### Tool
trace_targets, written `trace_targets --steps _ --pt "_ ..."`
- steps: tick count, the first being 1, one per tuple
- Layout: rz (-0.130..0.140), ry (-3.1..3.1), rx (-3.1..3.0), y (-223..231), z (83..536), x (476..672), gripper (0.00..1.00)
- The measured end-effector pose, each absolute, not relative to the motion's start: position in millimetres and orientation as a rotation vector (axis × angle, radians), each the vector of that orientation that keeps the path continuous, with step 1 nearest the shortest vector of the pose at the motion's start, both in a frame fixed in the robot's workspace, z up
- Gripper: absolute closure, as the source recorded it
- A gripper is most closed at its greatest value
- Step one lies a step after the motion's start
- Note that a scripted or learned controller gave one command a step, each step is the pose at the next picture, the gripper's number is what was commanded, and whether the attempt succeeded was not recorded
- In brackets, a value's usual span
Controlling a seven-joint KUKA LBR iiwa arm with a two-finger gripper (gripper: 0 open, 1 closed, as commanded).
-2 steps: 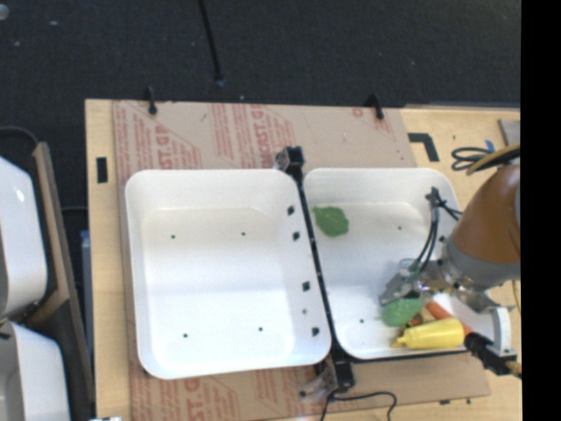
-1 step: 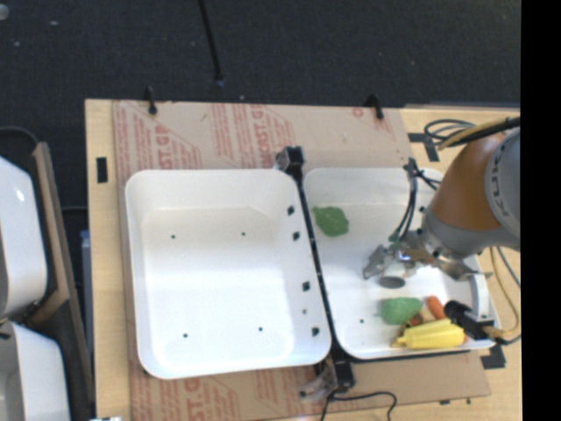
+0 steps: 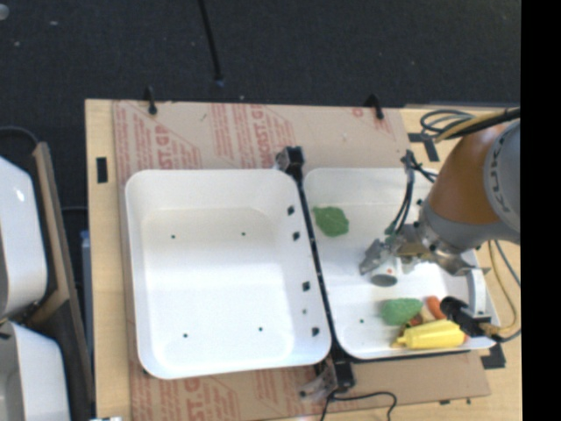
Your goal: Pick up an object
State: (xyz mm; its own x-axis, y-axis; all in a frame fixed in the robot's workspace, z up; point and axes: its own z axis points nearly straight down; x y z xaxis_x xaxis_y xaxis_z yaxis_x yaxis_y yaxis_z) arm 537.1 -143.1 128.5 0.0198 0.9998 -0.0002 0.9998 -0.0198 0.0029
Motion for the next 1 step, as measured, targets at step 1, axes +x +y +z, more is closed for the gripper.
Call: trace_targets --steps 1 --pt "0.001 2.197 2.244 -144.0 127.3 536.4 0.0"
